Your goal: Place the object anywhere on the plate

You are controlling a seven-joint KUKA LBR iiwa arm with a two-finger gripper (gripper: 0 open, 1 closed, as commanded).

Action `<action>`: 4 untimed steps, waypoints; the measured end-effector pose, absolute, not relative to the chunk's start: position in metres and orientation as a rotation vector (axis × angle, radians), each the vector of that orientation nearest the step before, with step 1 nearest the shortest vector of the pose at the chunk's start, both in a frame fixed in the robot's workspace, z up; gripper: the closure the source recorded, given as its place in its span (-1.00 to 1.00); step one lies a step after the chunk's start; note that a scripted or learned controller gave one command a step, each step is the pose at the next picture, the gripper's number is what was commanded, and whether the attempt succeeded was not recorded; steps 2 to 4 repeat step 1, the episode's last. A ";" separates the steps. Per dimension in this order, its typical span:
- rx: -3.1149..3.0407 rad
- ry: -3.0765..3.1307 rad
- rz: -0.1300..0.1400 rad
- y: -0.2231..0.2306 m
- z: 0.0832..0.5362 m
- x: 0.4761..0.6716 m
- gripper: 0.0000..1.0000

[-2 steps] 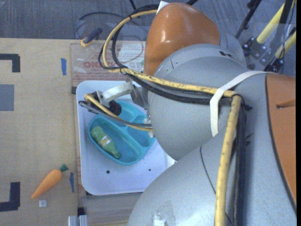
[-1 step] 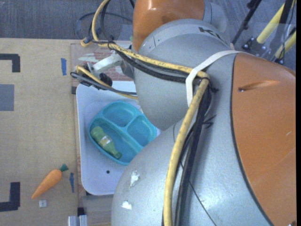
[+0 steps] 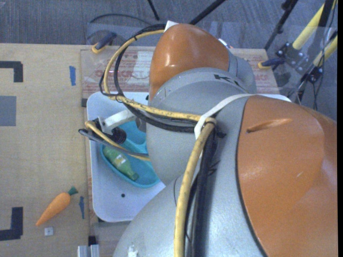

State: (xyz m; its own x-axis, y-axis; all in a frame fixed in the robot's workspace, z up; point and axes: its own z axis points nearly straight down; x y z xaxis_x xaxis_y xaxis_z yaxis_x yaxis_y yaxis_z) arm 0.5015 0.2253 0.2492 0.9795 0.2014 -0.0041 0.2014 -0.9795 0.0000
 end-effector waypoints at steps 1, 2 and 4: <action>3.125 0.318 -0.006 0.225 0.249 0.502 -1.00; 3.125 0.318 -0.006 0.225 0.249 0.502 -1.00; 3.125 0.318 -0.006 0.225 0.249 0.502 -1.00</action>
